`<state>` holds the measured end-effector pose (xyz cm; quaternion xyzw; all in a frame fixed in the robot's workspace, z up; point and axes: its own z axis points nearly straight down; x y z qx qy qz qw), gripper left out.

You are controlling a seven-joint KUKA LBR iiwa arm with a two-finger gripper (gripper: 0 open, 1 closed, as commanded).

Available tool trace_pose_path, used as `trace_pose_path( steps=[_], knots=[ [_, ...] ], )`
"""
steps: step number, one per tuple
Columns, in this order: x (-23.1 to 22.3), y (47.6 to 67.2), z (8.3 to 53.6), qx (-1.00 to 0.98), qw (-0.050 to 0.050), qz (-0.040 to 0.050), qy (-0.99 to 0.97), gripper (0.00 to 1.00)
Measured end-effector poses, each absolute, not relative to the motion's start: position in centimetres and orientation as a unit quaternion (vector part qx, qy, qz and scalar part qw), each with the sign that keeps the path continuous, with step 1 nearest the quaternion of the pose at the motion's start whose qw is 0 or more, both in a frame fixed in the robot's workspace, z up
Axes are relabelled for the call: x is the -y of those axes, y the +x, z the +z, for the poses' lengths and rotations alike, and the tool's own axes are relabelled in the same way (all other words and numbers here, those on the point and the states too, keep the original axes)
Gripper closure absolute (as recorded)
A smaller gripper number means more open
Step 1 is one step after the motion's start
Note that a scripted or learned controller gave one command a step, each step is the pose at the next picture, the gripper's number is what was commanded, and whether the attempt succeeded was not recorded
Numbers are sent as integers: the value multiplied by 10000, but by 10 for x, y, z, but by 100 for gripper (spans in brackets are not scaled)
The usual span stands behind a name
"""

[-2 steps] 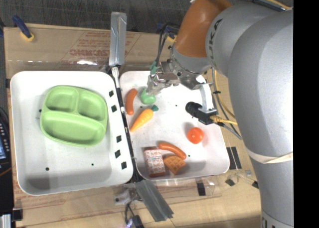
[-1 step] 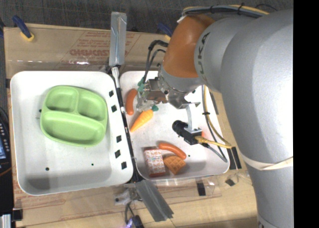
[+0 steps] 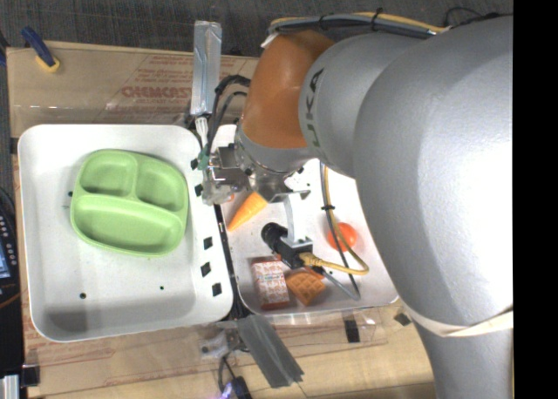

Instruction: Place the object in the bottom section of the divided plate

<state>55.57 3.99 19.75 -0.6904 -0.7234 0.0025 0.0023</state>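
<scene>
A green divided plate (image 3: 131, 201) lies in the left white bin (image 3: 52, 301). Its two small sections are toward the far side and its one long section is toward the near side. My gripper (image 3: 228, 181) hangs over the far left corner of the right bin (image 3: 366, 301), beside the wall between the bins. An orange carrot-shaped piece (image 3: 248, 209) sits directly under the gripper, its upper end hidden by it. Whether the gripper is touching the piece cannot be told.
In the right bin lie an orange-red ball (image 3: 344, 234), a red-and-white packet (image 3: 269, 281) and a brown waffle-like piece (image 3: 306, 285). The big grey arm covers most of that bin. A silver bar (image 3: 207, 66) stands behind the bins.
</scene>
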Motion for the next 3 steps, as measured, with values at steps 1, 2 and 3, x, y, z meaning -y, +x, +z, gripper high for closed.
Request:
trace_pose_path(
  steps=[1, 2, 3],
  knots=[
    [85, 634, 189, 7440, 8, 18, -6682, 100],
    [71, 658, 286, 7532, -7, -1, -6577, 100],
    [71, 593, 191, 6904, 28, 29, -7235, 100]
  ],
)
